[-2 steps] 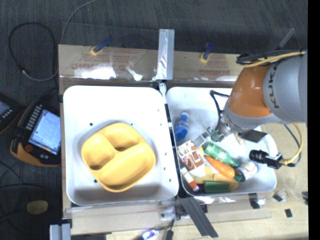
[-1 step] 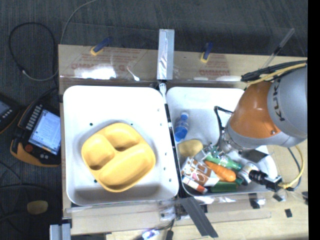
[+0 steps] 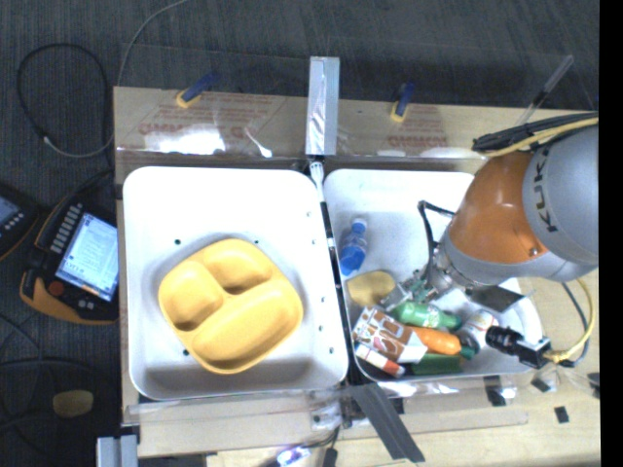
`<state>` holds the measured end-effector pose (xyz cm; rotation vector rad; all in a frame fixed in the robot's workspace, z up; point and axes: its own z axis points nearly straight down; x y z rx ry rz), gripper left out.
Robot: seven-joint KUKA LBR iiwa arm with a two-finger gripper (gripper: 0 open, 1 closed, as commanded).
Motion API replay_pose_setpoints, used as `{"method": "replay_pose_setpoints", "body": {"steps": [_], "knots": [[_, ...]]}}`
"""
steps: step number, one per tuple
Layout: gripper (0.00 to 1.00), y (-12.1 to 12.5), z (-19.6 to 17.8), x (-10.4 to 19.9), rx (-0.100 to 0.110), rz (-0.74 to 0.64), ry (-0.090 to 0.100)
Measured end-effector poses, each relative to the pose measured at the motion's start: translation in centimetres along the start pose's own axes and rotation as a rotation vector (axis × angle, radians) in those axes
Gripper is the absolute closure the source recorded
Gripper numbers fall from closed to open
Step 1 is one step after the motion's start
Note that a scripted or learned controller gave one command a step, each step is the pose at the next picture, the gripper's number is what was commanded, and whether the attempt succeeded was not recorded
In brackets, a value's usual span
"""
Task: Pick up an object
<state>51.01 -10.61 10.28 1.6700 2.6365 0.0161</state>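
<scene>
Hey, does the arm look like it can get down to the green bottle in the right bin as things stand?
Probably yes. The gripper hangs right above the green bottle, which lies on top of the pile in the right bin, with nothing over it. The orange carrot crowds it closely, though.

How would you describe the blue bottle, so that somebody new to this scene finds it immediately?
Look at the right bin, the one the arm reaches into. Near its left wall, away from the pile at the near edge, lies the blue bottle. It is the only blue, see-through thing there; the round yellow object just below it is opaque.

One fixed overhead camera (slanted) views both bins (image 3: 136, 261).
</scene>
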Motion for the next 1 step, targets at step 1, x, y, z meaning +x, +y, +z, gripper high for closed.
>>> {"method": "replay_pose_setpoints", "body": {"steps": [1], "knots": [[1.00, 9.42, -11.57, 1.62, 0.023, 0.140, 0.008]]}}
